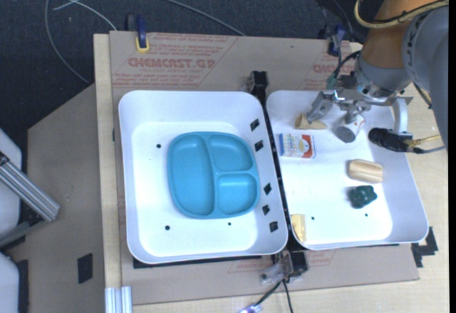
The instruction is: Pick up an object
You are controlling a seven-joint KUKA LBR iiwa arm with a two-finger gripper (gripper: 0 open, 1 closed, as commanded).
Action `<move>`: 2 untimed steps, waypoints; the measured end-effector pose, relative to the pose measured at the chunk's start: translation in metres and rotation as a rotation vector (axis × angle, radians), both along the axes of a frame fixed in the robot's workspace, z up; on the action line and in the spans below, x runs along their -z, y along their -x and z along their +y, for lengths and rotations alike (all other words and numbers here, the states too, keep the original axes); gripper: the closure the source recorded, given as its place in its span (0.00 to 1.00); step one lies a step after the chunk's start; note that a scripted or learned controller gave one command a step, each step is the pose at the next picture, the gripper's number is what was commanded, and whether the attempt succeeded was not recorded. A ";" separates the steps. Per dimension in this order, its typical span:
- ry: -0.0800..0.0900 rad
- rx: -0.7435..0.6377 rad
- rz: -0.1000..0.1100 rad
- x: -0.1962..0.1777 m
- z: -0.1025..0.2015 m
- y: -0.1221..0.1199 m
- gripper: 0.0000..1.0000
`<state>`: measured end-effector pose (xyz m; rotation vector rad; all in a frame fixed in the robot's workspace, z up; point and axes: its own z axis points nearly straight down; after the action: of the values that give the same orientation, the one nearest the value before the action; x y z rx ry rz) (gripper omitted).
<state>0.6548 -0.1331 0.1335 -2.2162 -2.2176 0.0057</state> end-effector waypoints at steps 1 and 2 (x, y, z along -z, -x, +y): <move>0.000 -0.002 0.002 0.051 0.001 0.001 0.00; 0.001 -0.001 -0.007 0.037 0.001 -0.001 1.00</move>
<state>0.6558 -0.1323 0.0969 -2.2187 -2.2228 -0.0008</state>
